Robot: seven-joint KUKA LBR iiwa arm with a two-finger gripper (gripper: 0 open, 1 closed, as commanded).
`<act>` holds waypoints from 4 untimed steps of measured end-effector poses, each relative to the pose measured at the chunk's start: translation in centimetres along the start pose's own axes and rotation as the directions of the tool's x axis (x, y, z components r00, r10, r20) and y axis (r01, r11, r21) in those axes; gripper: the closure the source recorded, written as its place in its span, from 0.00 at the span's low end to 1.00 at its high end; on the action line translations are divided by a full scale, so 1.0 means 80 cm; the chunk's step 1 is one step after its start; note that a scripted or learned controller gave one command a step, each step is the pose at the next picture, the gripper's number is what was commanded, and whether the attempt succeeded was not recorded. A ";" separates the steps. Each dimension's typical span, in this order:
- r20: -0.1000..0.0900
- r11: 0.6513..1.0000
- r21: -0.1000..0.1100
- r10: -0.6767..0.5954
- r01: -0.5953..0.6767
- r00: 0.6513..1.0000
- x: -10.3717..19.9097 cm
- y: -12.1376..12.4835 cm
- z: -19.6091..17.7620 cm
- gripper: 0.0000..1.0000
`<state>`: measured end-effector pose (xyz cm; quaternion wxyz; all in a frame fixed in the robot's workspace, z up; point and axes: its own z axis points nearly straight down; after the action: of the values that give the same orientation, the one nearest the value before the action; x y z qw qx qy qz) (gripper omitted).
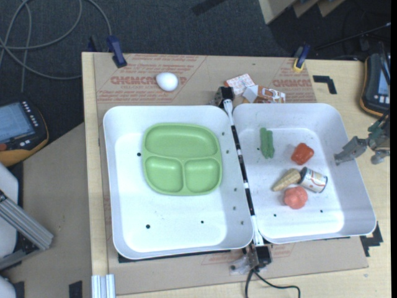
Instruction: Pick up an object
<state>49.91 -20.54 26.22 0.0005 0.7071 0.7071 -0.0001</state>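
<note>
Currently gripper (360, 146) sits at right bin's (353, 213) outer rim, grip state unreadable, holding nothing visible; candidates cluster mid-bin (yellow piece (286, 180) touching small can (313, 180), red ball (296, 197) just beside), so a descent risks nudging neighbours and grasping none.

A green divided plate (182, 158) lies in the left bin (124, 216); small toys fill the right bin (335, 219).

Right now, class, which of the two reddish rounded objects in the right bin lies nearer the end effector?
The darker red-orange lump, higher up near the end effector; the paler pink-red ball sits lower, beside the small can.
</note>
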 end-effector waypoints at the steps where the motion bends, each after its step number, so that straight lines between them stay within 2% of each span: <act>1: -0.002 1.000 0.003 -0.001 0.001 1.000 0.048 0.046 0.165 0.00; 2: -0.002 1.000 0.002 -0.001 0.001 1.000 0.137 0.004 0.222 0.00; 3: -0.001 1.000 0.000 -0.001 0.001 1.000 0.125 0.102 0.222 0.00; 4: -0.001 1.000 0.003 0.001 -0.001 1.000 0.130 0.036 0.222 0.00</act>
<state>52.83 -10.18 8.42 -0.0010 0.7074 0.7068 -0.0006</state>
